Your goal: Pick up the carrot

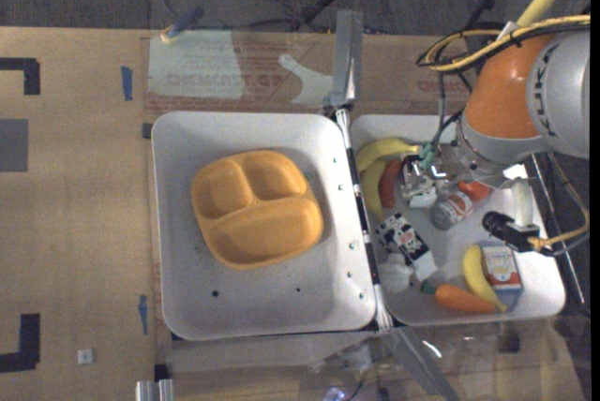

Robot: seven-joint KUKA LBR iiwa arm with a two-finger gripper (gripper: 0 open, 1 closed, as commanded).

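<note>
Slanted overhead view of both bins [178,230]

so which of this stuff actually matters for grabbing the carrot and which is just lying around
Part of the job:
- carrot, near the front edge of the right bin
- hand, over the bin's back left part

Just lying about:
- orange divided tray in the left bin
- two bananas
- small carton
- black-and-white carton
</note>
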